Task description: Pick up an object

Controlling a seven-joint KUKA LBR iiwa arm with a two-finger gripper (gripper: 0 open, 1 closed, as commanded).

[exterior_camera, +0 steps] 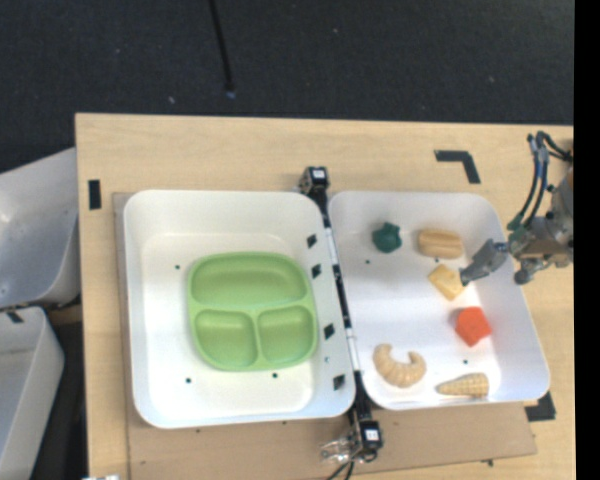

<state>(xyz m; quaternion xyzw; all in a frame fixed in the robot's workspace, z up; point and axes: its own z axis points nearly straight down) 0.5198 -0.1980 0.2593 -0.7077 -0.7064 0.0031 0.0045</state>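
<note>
Over the right bin (500, 368), the gripper (477, 267) touches a yellow block (445, 282); jaws' opening unclear.

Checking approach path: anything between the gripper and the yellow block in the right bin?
Nothing visible. The gripper sits just right of the yellow block; the bread roll lies just above it, the red block below.

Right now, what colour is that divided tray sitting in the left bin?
Light green. The divided tray shows plainly in the camera view, lying in the left bin.
</note>
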